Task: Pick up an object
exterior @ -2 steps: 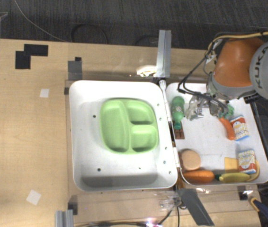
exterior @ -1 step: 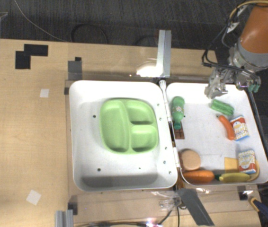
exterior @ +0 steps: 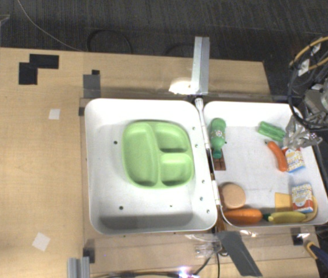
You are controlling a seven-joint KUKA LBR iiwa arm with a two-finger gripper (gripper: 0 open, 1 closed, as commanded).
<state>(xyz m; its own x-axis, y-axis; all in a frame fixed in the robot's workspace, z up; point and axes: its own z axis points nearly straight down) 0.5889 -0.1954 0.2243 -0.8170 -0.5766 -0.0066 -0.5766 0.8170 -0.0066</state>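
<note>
My gripper [exterior: 299, 136] hangs over the right bin's [exterior: 251, 172] far right side, coming in from the arm at the right edge. Just below and left of it lie an orange carrot [exterior: 278, 155] and a small white carton [exterior: 295, 160]. A green pod [exterior: 271, 130] lies just to the gripper's left. I see nothing lifted off the bin floor.
The right bin also holds a green bottle [exterior: 217, 131], a brown block [exterior: 218, 162], a round bun [exterior: 233, 195], an orange item [exterior: 244, 216], a yellow banana [exterior: 287, 216], a cheese wedge [exterior: 282, 200] and a juice carton [exterior: 302, 197]. A green divided plate [exterior: 157, 154] lies in the left bin [exterior: 103, 172].
</note>
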